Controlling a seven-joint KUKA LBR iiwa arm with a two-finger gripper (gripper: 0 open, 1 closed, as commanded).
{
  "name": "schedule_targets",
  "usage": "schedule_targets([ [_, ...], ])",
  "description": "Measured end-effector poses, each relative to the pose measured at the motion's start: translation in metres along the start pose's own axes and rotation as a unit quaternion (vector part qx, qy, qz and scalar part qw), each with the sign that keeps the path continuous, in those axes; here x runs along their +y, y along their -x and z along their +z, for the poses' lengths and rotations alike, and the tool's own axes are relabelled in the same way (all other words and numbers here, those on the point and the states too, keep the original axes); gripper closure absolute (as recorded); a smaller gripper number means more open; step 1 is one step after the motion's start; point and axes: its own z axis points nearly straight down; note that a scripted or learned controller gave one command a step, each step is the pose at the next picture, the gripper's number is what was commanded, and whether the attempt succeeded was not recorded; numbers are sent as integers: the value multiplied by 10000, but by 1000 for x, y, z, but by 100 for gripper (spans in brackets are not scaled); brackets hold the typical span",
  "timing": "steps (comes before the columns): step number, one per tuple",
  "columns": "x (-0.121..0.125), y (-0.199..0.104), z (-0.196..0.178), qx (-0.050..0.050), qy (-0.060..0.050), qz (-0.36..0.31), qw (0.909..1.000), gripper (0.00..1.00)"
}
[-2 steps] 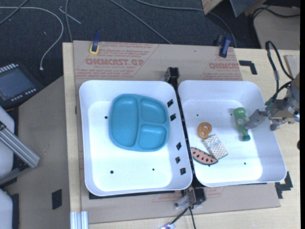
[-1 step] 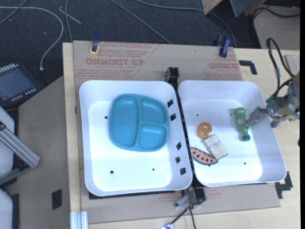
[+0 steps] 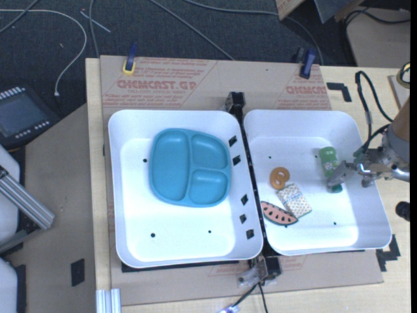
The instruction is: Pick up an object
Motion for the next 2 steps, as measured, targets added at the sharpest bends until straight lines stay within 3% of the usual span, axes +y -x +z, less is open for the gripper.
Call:
schedule_targets([
  [2, -4, 3, 81, 0, 6, -4, 10000, 0],
])
